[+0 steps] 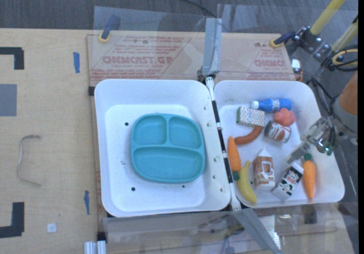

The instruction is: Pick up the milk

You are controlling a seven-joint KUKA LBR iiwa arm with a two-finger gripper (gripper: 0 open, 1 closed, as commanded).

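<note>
Milk (289, 182), black-and-white carton, lies tilted in right bin (335, 190) near its front right corner, betw brown carton (263, 171) and carrot (309, 177). End effector (316, 140) hovers just above and to the right of it, apart. Fingers look spread, pinching nothing.

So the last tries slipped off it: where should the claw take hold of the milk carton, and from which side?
The milk carton lies tilted in the right bin, a carrot close on its right. Probably best to come from above and grip across its narrow flat sides at mid-body, away from the sloped top.
</note>
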